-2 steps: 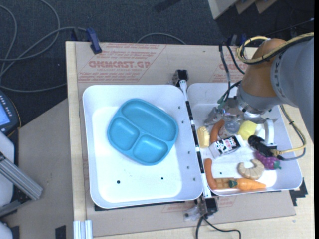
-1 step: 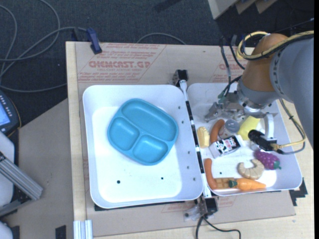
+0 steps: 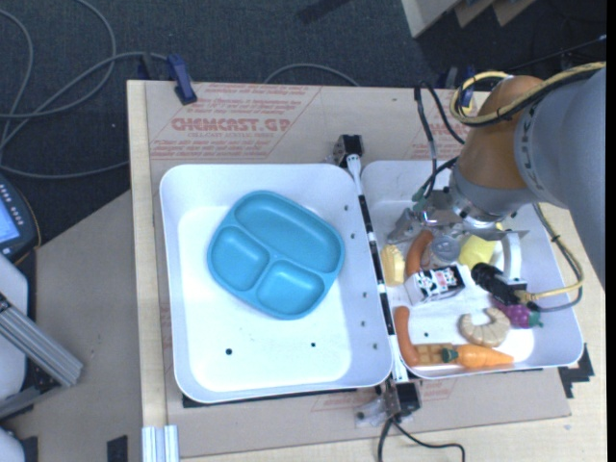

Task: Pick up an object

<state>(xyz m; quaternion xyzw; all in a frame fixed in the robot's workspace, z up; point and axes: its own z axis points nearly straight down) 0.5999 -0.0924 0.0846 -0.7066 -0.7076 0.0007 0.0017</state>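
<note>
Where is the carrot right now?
The carrot lies along the near edge of the right bin, just below a beige pastry.

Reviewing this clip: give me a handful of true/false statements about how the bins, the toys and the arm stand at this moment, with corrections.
1. The blue divided plate lies in the left bin. True.
2. The carrot lies on the blue divided plate. False: it lies in the right bin, near its front edge.
3. The arm hangs over the right bin. True.
4. The yellow toy sits in the left bin. False: it sits in the right bin, beside the wrist.
5. The toys are spread evenly over both bins. False: they crowd the right bin.
</note>
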